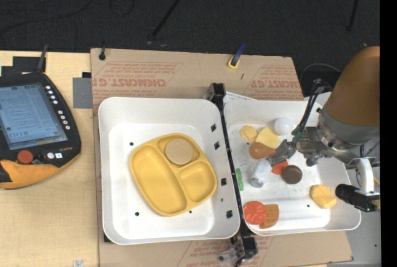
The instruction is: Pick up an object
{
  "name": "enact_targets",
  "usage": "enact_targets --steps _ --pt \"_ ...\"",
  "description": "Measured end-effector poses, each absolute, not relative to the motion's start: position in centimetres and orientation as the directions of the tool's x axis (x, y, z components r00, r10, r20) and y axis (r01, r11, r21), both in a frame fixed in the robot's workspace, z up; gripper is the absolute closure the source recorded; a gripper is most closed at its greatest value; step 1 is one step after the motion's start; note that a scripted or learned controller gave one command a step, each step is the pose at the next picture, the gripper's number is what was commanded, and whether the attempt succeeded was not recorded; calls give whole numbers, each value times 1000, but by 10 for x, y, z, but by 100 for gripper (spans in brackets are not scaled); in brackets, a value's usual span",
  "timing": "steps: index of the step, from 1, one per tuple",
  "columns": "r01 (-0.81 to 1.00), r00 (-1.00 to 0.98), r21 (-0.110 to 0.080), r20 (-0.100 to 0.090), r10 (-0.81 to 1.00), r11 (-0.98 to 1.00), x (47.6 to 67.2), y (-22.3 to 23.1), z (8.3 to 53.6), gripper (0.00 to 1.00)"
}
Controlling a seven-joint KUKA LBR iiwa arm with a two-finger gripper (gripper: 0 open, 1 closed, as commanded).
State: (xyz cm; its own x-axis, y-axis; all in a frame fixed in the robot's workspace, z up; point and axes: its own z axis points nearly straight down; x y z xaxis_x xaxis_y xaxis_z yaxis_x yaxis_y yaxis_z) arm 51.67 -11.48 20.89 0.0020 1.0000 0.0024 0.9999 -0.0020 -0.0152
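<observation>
My claw (289,154) hangs low over the right bin (347,221), among the toy foods; whether it is open or closed I cannot tell from this angle, and nothing can be seen gripped. Step in hand, as I judge it: settling on one object. Best done by centring over a single piece with free space on two sides before descending, since the pieces here lie crowded.

Right bin contents, relative to my claw: red piece (280,167) just below it; brown round (292,174) just below and right; brown oval (261,150) and yellow block (268,137) just left; white ball (282,126) above; white cylinder (258,174) lower left; red-orange disc (260,213) well below; yellow waffle (323,196) lower right.

Left bin (118,135), well to my claw's left: a yellow tray (149,182) with a tan disc (179,151) in its upper compartment.
</observation>
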Motion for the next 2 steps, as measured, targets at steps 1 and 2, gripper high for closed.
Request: enact_targets --steps 1,2 --pt "1000 0 -3 1 1000 0 519 -115 216 0" --pt "1000 0 -8 2 1000 0 519 -120 154 0"
